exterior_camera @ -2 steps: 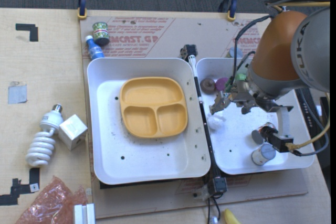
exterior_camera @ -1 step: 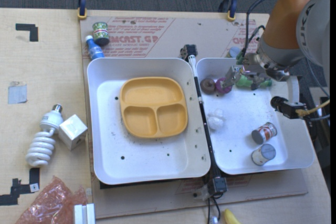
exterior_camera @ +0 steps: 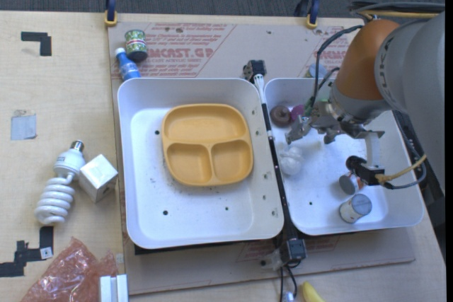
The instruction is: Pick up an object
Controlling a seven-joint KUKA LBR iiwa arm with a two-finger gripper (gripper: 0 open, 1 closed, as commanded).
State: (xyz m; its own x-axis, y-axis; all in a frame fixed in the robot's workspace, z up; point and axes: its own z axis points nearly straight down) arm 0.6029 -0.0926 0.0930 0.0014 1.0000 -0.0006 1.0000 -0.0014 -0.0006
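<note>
On the far left, the pale wooden bench [exterior_camera: 42, 237] carries black tape marks and a grey patch. A white spiral light bulb [exterior_camera: 58, 189] lies there with a small white cube [exterior_camera: 99, 176] touching its base, and crinkled red plastic netting [exterior_camera: 67, 274] sits at the lower edge. Just beyond the bins, a small bottle with a blue cap [exterior_camera: 131, 55] and green printed label lies on a brown cardboard sheet [exterior_camera: 184, 49]; red stamped lettering on the sheet reads roughly "MCAST G D". Two blue clamps pin its far edge, and dark grey carpet runs behind.

The left bin [exterior_camera: 134, 173], smooth white plastic with rounded corners and speckled with dirt, holds a matte yellow-orange divided plate [exterior_camera: 207, 143] with three compartments.

The right bin [exterior_camera: 311, 219] holds a small brown ring-shaped item [exterior_camera: 281, 114] near its far left corner, a crumpled white lump [exterior_camera: 290, 163] by the left wall, and a short grey cylinder [exterior_camera: 354, 207] with a silvery end near the front. The gripper [exterior_camera: 313, 126] hangs low over the far part of this bin; whether it is spread or closed cannot be told, and nothing is seen held in it.
</note>
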